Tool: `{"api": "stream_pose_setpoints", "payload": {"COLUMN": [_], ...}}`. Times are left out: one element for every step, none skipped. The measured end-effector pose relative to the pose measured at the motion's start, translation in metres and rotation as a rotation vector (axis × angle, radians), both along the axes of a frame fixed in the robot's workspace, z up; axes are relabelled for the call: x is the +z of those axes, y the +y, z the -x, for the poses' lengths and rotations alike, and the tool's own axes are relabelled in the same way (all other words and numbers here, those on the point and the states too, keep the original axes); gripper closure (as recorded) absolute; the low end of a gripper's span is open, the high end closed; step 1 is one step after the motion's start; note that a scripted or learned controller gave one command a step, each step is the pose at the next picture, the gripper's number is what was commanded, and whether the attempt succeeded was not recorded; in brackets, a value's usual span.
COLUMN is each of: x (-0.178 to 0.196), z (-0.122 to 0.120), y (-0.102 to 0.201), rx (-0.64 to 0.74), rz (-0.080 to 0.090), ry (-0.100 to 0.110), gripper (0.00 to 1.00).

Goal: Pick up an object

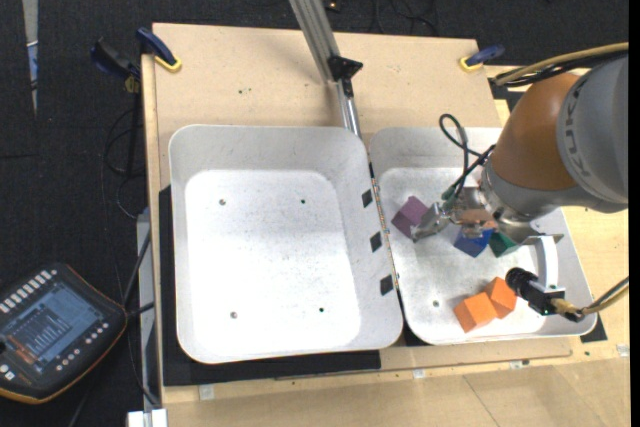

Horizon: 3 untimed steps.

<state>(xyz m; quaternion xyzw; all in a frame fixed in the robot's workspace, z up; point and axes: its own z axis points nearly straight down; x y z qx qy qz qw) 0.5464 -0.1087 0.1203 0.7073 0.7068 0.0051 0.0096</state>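
At lower right of the frame you see an orange block [483,304] in the right bin [430,323]. Above it, the gripper [438,221] sits just beside a purple block [409,214], near a blue block [470,240]; whether it grips anything, you cannot tell.

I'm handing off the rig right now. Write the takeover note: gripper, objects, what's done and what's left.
Gripper: down in the right bin, beside the purple block; whether it is open or shut can't be judged.
Objects: all in the right bin. Purple block near the bin's left wall, blue block and green block under the wrist, orange block toward the front.
Done: arm lowered among the blocks.
Left: confirm a grasp and lift; nothing is visibly held.
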Motion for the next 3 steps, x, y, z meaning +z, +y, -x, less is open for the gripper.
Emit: {"api": "stream_pose_setpoints", "payload": {"x": [0.008,0.071,0.115], "z": [-0.001,-0.007,-0.004], "y": [0.0,-0.001,-0.001], "rx": [0.0,0.003,0.003], "rz": [0.0,-0.005,-0.005], "ry": [-0.001,0.013,0.014], "gripper": [1.0,1.0,1.0]}}
